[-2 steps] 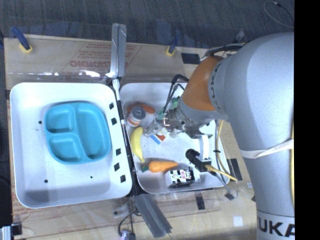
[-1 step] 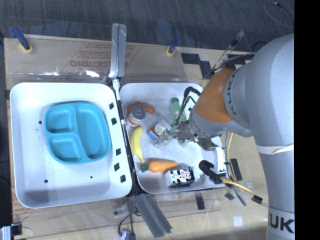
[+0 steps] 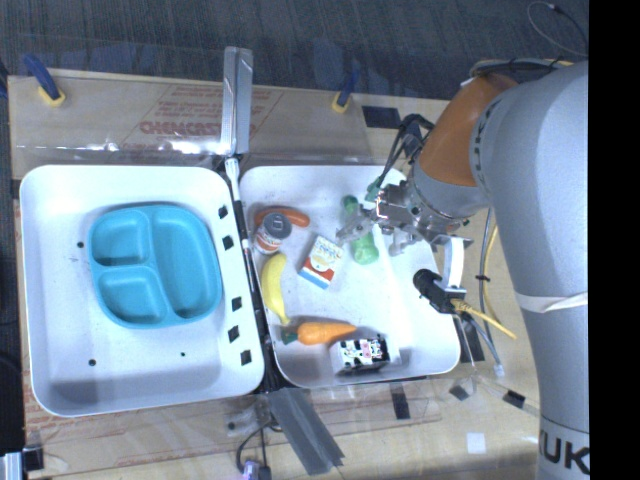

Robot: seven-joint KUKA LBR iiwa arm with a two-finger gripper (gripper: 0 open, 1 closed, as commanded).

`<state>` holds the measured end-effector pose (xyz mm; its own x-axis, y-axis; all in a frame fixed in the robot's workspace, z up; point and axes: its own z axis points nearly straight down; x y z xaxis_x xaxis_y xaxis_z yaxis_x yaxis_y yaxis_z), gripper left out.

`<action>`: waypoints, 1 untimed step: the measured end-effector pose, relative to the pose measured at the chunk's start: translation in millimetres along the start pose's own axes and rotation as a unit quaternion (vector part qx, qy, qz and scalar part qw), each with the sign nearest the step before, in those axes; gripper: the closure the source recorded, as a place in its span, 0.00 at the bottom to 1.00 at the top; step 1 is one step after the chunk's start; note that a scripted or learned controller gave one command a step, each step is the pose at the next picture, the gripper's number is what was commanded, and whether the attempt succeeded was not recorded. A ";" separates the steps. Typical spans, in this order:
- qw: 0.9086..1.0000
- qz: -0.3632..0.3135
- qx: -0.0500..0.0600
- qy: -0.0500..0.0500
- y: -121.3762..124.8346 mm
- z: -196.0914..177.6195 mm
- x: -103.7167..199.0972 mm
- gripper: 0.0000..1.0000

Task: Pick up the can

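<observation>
— Where's the can [image 3: 271,232] from where you stand?

— Start at the near edge of the right-hand bin [image 3: 300,376]. There's a black-and-white carton [image 3: 362,352] lying closest to us, a carrot [image 3: 322,333] just behind it, then a banana [image 3: 273,286] running back along the divider. The can sits just past the far tip of that banana, upright, hard against the bin's left wall, with a reddish sausage-shaped thing [image 3: 284,214] curling right behind it.

— And the arm?

— The gripper [image 3: 385,224] is over on the other side of that bin, well apart from the can. It's low over a green toy [image 3: 362,240], and a small white box with a picture on it [image 3: 322,262] lies between that spot and the can. The fingers are lost in all the metal and cable, so I can't tell whether they're spread or closed — nothing is plainly held between them.

— So how far along is it?

— Barely begun, I'd say. The can is untouched, standing in the bin. The arm has the whole job left: cross toward the left wall, come down on the can, close, lift.

— The other bin?

— Left of the can, past the divider — just a blue divided plate [image 3: 155,262].
</observation>
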<state>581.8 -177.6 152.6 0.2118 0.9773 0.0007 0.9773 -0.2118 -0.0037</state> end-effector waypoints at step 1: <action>0.999 -0.043 0.001 0.000 -57.6 62.5 52.4 0.00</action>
<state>536.3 -114.1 90.4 0.1276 0.9918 0.0006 0.9918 -0.1276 -0.0060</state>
